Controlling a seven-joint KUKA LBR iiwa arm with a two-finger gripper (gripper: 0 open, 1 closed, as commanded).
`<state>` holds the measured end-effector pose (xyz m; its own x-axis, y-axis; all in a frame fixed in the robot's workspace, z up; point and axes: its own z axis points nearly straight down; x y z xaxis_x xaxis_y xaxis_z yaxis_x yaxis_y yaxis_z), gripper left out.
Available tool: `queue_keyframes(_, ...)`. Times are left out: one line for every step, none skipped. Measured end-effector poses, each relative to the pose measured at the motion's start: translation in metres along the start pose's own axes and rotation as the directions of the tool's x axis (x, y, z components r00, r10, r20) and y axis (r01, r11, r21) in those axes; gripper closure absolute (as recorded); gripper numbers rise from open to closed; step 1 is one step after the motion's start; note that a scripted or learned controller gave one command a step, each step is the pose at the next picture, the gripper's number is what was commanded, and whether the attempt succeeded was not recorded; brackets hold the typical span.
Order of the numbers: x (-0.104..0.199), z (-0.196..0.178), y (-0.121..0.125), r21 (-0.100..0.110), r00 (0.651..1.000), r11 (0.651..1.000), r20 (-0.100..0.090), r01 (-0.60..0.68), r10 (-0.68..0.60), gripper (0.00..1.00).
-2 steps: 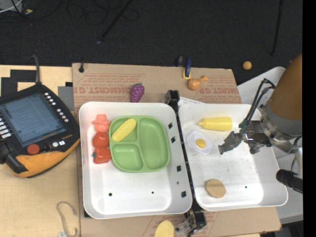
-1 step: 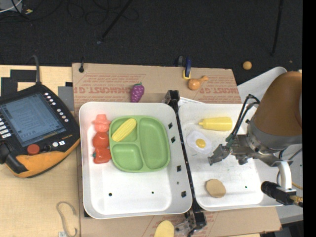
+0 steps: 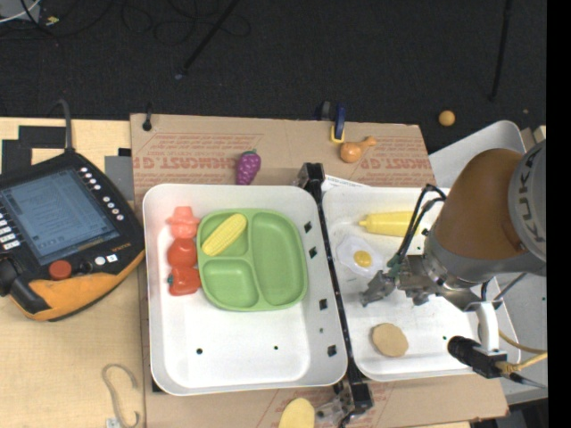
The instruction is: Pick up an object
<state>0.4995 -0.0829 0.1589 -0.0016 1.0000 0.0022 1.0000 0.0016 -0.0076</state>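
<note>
I see the end effector (image 3: 378, 290) low in the right shallow white bin (image 3: 446, 366) — beside a fried-egg toy (image 3: 359, 259), above a round tan cookie (image 3: 389, 340); its opening I cannot tell.

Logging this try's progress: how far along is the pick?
Done: the arm has reached into the right bin. In hand: nothing visibly; the gripper sits low by the fried egg, between the corn and the cookie. Left: grasping an object and lifting it.
</note>
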Motion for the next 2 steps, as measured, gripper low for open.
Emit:
queue_keyframes(-0.002, 0.045, 0.002, 0.000, 1.000, 1.000, 0.000, -0.001, 0.001, 0.00)
queue_keyframes(0.000, 0.072, 0.002, -0.003, 1.000, 1.000, 0.001, -0.001, 0.001, 0.00)
